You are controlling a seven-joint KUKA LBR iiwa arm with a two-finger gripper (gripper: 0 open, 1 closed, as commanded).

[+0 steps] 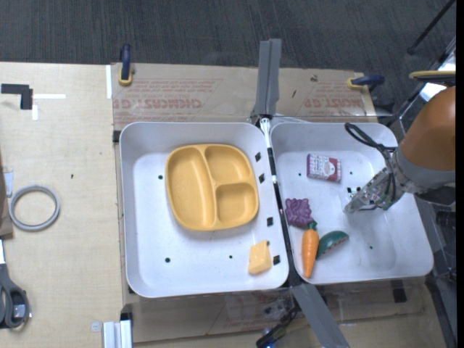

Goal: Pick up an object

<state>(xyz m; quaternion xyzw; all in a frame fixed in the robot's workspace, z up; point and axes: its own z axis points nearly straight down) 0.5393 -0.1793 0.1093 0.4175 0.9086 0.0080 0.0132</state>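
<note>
In the right bin (406, 256) lie a small red and white packet (323, 167), a purple bunch of grapes (298, 212), an orange carrot (309, 249) and a dark green vegetable (333, 242). My gripper (360, 204) hangs low over the right bin's middle, to the right of the grapes and above the green vegetable. Nothing shows between its tips. The left bin (141, 267) holds a yellow divided plate (212, 186) and a yellow cheese wedge (260, 258).
A grey divider bar (269, 78) runs between the bins at the back. A roll of tape (32, 207) and scissors (13, 304) lie on the bench at the left. Clamps (126, 64) sit along the cardboard's back edge.
</note>
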